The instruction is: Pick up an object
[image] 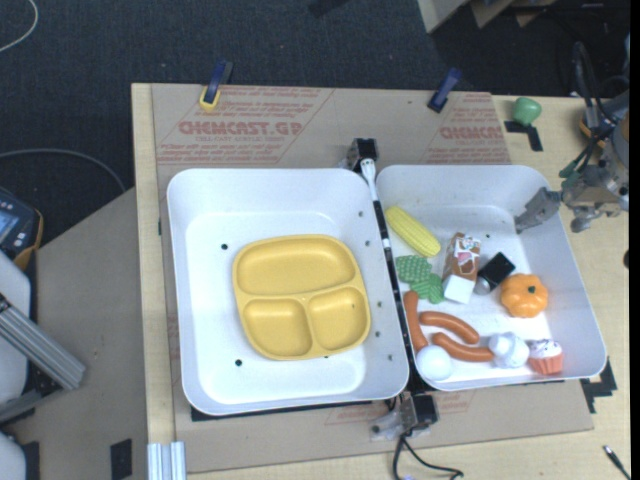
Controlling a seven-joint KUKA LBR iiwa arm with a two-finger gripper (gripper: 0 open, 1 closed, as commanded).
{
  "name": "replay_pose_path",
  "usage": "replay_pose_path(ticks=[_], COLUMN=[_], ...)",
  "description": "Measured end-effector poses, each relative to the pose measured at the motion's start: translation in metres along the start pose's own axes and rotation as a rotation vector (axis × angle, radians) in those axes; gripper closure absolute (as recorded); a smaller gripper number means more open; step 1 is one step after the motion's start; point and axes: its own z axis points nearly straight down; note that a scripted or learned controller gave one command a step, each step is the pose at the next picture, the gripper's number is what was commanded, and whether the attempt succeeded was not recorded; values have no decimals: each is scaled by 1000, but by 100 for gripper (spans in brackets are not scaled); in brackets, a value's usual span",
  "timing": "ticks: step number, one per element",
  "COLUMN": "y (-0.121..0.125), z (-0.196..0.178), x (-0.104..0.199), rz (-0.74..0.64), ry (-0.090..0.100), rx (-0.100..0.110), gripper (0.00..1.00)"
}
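The right bin (580, 298) holds several toy foods: a yellow corn cob (413, 230), a green leafy piece (420, 276), a small printed carton (462, 255), a black block (496, 267), an orange pumpkin (524, 295), two red sausages (450, 333), a white egg (434, 364) and a cupcake (546, 356). My gripper (557, 216) hangs over the bin's far right corner, open, with nothing between its fingers. It is above and to the right of the black block and the pumpkin.
The left bin (195, 268) holds a yellow divided plate (298, 295). Clamps (211, 92) pin the cardboard sheet at the back. A green ball (526, 110) lies beyond the right bin. Cables hang at the far right edge.
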Motion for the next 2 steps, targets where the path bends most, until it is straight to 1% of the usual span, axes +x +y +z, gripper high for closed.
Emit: replay_pose_path(ticks=[1,2], y=[6,0], z=[58,119], x=[-6,1], rz=[0,0], ry=[2,3], rx=[7,7], gripper=[0,0])
